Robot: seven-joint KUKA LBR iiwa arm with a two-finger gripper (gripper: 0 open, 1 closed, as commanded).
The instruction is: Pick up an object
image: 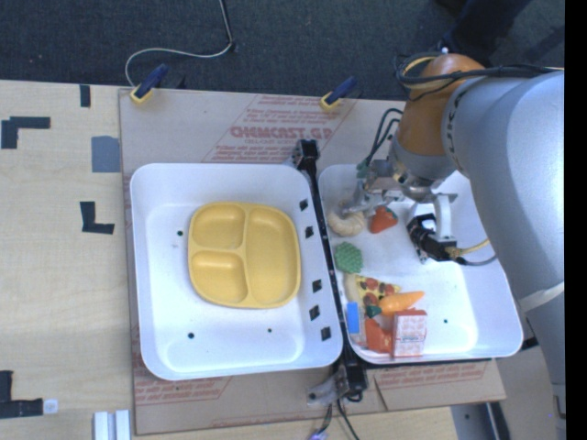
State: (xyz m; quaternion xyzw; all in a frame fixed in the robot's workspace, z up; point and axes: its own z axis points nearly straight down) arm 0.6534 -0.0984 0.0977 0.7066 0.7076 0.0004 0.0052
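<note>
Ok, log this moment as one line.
arm: over right bin | pincer: low beside beige piece, red piece | yellow plate: left bin

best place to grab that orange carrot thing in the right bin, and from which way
Take the carrot across its thick middle, coming straight down from above. It lies flat and long, left to right, on top of the toy pile, so its narrow width suits the fingers. The red-and-white box sits close at its near side, so keep the fingers clear of it.
</note>
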